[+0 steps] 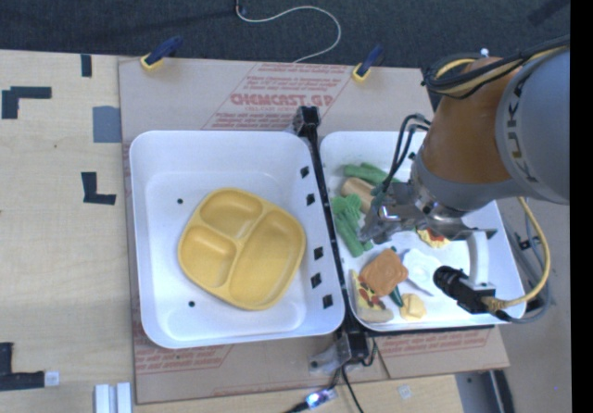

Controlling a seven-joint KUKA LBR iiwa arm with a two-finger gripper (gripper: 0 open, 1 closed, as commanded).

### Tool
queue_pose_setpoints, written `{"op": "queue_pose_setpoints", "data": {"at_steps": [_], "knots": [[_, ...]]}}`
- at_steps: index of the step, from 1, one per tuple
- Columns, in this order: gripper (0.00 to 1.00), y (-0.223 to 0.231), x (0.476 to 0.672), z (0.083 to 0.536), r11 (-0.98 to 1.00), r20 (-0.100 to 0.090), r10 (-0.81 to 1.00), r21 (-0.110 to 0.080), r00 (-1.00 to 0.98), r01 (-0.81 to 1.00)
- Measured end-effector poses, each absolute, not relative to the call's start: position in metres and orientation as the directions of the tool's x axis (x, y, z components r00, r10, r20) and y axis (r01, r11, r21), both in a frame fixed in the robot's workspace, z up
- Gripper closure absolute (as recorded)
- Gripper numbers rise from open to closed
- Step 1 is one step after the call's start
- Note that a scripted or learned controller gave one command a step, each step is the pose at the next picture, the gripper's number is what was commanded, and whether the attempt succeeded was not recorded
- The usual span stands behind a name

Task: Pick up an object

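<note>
Since my gripper (382, 221) hangs by the green toy (349, 217) (finger state: cannot tell), I'd pinch its light, soft-looking middle.

From here I can't make out the claw (382, 222) fingers; they blur into the metal fittings under the wrist. The arm (482, 138) covers the right bin's (422, 320) upper middle and hides part of the green pieces (350, 213) beside it. The arm's far end runs off the right edge.
</note>
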State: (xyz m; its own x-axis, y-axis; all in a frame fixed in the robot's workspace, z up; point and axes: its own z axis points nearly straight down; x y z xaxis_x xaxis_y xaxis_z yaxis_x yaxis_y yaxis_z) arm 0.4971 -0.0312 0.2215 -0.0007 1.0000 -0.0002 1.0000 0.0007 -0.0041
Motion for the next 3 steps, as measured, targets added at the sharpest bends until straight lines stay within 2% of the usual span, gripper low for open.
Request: {"op": "queue_pose_setpoints", "data": {"at_steps": [1, 2, 3], "knots": [[1.00, -0.026, 0.502, 0.216, 0.001, 0.000, 1.000, -0.004, -0.001, 1.000], [1.00, -0.012, 0.494, 0.229, 0.003, 0.001, 1.000, -0.002, -0.003, 1.000], [1.00, -0.014, 0.490, 0.223, 0.001, -0.001, 1.000, -0.004, -0.001, 1.000]]}}
